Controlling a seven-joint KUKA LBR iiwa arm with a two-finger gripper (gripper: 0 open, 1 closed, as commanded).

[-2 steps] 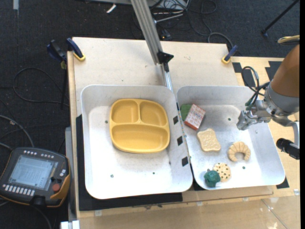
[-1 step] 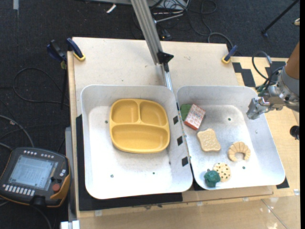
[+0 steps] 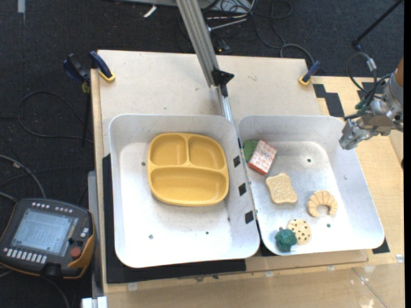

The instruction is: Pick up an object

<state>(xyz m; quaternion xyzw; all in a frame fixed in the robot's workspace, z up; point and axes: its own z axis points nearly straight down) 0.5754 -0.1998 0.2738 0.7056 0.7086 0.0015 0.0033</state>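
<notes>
Nearest, broccoli (image 3: 286, 239) and cookie (image 3: 299, 231) touch by the right bin's (image 3: 359, 191) front edge. Then croissant (image 3: 322, 204), toast (image 3: 281, 188), red carton (image 3: 262, 157) near the divider; bare floor on the right. Left bin holds a yellow tray (image 3: 188, 169). Pincer (image 3: 350, 138) over the right bin's far-right rim, carrying nothing; opening: cannot tell.
</notes>
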